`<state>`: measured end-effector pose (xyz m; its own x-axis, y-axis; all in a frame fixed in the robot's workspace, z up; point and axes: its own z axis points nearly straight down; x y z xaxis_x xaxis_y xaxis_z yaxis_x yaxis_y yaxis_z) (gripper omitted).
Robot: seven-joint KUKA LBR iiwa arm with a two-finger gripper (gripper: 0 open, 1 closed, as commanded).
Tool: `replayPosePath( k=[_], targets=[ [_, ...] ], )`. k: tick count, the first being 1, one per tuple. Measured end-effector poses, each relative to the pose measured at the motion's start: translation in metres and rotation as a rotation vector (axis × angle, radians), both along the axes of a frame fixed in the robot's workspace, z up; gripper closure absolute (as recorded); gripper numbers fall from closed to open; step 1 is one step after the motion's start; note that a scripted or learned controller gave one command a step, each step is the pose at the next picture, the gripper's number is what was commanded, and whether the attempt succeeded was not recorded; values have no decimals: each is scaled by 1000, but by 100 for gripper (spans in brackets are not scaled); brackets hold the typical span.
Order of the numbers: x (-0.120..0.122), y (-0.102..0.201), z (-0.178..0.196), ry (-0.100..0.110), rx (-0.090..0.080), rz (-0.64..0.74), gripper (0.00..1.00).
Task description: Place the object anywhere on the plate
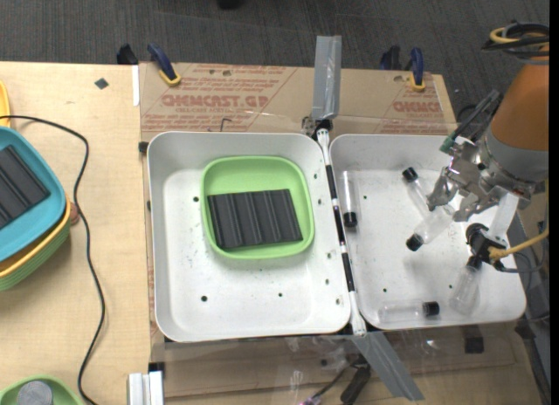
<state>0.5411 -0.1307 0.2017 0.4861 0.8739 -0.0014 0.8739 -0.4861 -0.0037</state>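
A green square plate [214, 181] sits in the left bin [175, 281], and a dark ridged slab [255, 218] lies flat on it. Several clear tubes with black caps lie in the right bin [384, 272]. One tube [348, 195] rests along the left wall, one [412, 178] is near the back, and one [409, 311] is by the front wall. My gripper [461, 195] hangs low over the right side of this bin. A slanted tube [425, 229] reaches from the bin floor up to the gripper; I cannot tell whether it is held. Another tube [468, 283] lies just below the gripper.
Stacked teal and green dishes [31, 211] stand on the wooden bench at the far left, with a black cable [87, 246] running past them. Cardboard with clamps [227, 93] lies behind the bins. A yellow hose [515, 250] hangs off the wrist.
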Motion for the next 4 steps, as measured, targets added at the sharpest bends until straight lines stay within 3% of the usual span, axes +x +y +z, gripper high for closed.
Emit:
replayPosePath(
  k=[1, 2, 3, 4],
  targets=[
    [0, 0, 0, 0, 0, 0, 0],
    [-25, 5, 59, 0, -3, -342, 0],
    [-30, -43, 91, 2, -5, -591, 0],
    [-35, -13, 73, 3, -5, -815, 0]
  ],
)
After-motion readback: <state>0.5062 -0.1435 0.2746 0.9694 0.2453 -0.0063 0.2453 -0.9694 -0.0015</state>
